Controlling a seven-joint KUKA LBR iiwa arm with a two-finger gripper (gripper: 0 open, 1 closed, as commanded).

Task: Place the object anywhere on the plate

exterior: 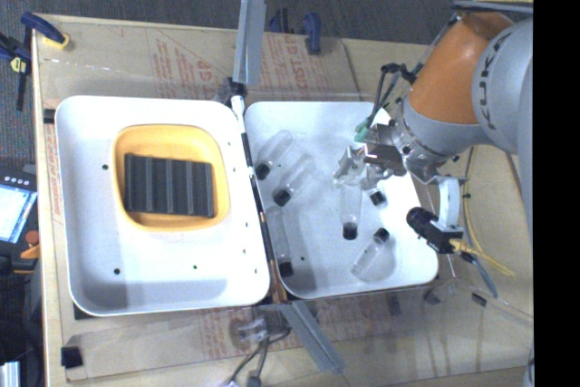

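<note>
A yellow plate [169, 140] with a dark ribbed centre lies in the left bin [82, 267]. Several clear bottles with black caps lie scattered in the right bin [313, 118]: one at the upper left [276, 149], one just below it [296, 179], one in the middle [349, 213], one at the lower right [369, 258]. My gripper [355, 166] hangs low over the right bin's upper right part, just above the middle bottle. A black cap [377, 196] shows right beside the gripper. Whether anything is held is hidden by the wrist.
The grey arm with its orange band [453, 77] reaches in over the right bin's right edge. Cables [471, 258] trail off the bench at the right. A metal divider [249, 41] and blue clamps [313, 30] stand behind the bins.
</note>
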